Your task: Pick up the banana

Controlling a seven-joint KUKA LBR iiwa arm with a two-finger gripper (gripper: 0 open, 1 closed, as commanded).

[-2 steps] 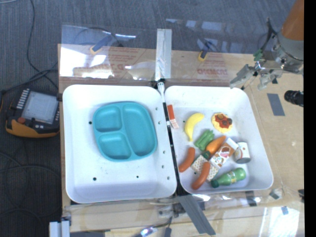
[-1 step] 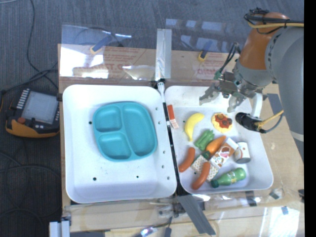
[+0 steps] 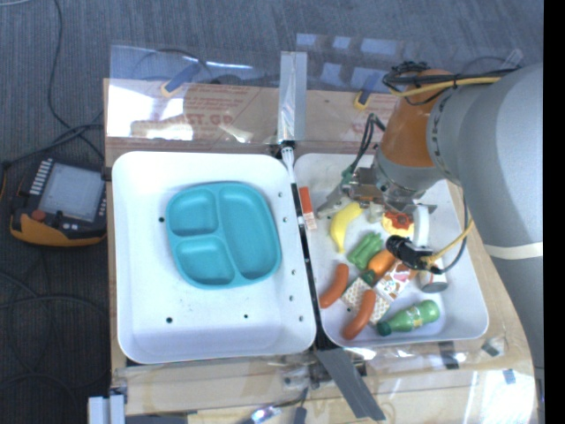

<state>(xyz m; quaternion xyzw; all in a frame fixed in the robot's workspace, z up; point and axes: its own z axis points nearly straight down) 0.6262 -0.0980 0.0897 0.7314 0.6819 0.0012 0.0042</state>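
Observation:
The yellow banana (image 3: 343,225) lies in the right bin (image 3: 468,312), near its left wall in the upper half. My gripper (image 3: 357,193) hangs directly over the banana's upper end, below the orange band of the wrist. The wrist body hides where the gripper meets the banana, so contact cannot be made out. The banana's lower, thicker end shows freely and rests on the bin floor.
Close below the banana lie a green vegetable (image 3: 365,250), an orange carrot (image 3: 381,261), two red sausages (image 3: 334,285), a printed packet (image 3: 394,283) and a green bottle (image 3: 409,316). The left bin (image 3: 141,325) holds a teal divided plate (image 3: 221,232). An orange strip (image 3: 305,206) lies by the divider.

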